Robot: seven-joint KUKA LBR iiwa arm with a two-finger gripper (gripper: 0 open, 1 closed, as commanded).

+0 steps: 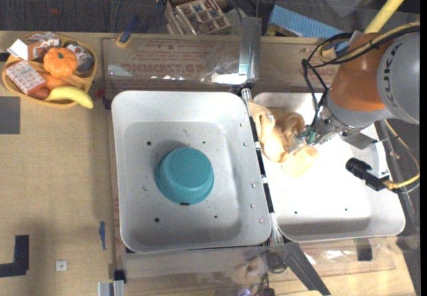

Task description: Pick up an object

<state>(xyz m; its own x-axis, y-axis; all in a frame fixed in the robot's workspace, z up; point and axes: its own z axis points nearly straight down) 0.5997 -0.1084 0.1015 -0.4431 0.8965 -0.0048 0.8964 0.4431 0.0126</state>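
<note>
The gripper (pixel 311 136) hangs low in the right bin (pixel 347 211), touching the tan soft object (pixel 279 136) that lies at its nine o'clock against the bin's left wall. Its grasp I cannot tell (the wrist hides it). The teal bowl (pixel 186 175) sits well apart in the left bin (pixel 133 121).

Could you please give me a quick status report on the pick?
Tool down in right bin, at the tan soft object. Grasp unconfirmed. Teal bowl alone in left bin, well clear.

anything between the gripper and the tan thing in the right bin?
Nothing visible. The gripper sits right at the tan, soft-looking lumpy object by the right white bin's left wall. The teal upturned bowl lies apart, in the left white bin.
</note>
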